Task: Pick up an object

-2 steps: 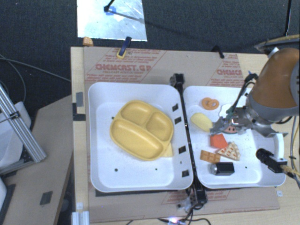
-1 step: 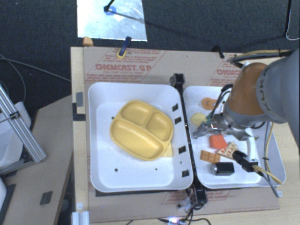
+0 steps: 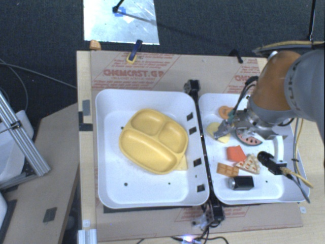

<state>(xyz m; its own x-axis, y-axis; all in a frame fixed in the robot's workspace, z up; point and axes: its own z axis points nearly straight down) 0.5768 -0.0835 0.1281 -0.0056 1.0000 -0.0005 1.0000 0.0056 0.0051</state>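
My gripper is low in the right bin, near its left wall, reaching in from the right. It hovers over or touches a small pale yellow piece. Close around it lie an orange round piece, a red-and-dark slice, a red-orange square, a pizza-like triangle, a brown cracker and a black block. I cannot see anything held in the gripper.
A yellow divided plate lies in the middle of the left bin. The black divider runs between the bins. The arm's grey and orange body covers the right bin's far right part.
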